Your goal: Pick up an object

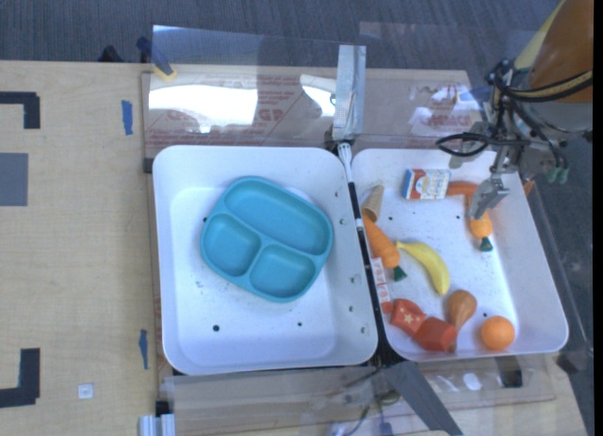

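Hovering over a small orange plastic carrot (481,228) — light, stiff, slippery; grip mid-body — gripper (485,201), spread untellable.

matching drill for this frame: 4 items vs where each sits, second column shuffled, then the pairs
Items:
1. blue divided plate
2. banana
3. orange
4. small carton

Places:
A. near right corner of the right bin
B. far part of the right bin, lying flat
C. left bin
D. middle of the right bin

Pairs: 1-C, 2-D, 3-A, 4-B
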